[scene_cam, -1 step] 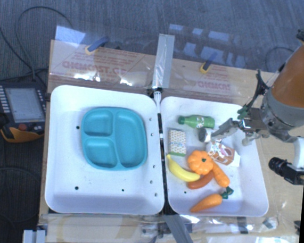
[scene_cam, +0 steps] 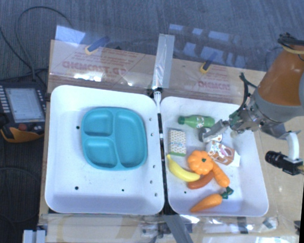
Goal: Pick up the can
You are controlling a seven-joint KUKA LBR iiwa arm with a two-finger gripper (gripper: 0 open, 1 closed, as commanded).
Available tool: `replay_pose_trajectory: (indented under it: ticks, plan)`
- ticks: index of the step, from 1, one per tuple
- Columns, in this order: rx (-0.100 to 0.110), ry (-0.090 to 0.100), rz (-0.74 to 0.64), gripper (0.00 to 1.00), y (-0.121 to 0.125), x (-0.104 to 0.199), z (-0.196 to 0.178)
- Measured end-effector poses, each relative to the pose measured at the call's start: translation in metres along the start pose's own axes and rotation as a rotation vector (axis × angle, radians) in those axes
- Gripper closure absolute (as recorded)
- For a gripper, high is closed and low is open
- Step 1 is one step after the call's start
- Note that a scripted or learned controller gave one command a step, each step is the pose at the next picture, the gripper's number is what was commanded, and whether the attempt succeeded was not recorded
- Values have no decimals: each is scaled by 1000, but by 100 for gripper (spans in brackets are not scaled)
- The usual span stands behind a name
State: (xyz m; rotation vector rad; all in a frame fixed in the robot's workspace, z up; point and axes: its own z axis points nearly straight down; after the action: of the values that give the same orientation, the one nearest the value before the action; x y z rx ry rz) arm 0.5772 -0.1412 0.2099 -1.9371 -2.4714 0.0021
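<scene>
The can (scene_cam: 221, 152), with a red and white label, lies on its side in the right bin (scene_cam: 257, 192), just right of an orange pumpkin. My gripper (scene_cam: 215, 131) hangs over the bin's back part, between the green bottle (scene_cam: 196, 120) and the can, just above the can's upper left end. Nothing is visibly held in it. The grey arm with its orange band (scene_cam: 287, 78) reaches in from the upper right.
The right bin also holds a checkered box (scene_cam: 177, 141), a pumpkin (scene_cam: 200, 161), a banana (scene_cam: 181, 170), a red pepper (scene_cam: 200, 180) and two carrots (scene_cam: 206, 202). A blue divided plate (scene_cam: 113, 137) lies in the left bin (scene_cam: 60, 189). A pendant (scene_cam: 15, 108) sits at far left.
</scene>
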Motion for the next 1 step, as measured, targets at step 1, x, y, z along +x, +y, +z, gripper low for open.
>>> replay_pose_trajectory:
  ticks: [1]
  plan:
    - [0, 0, 0, 100, 0, 0, -9]
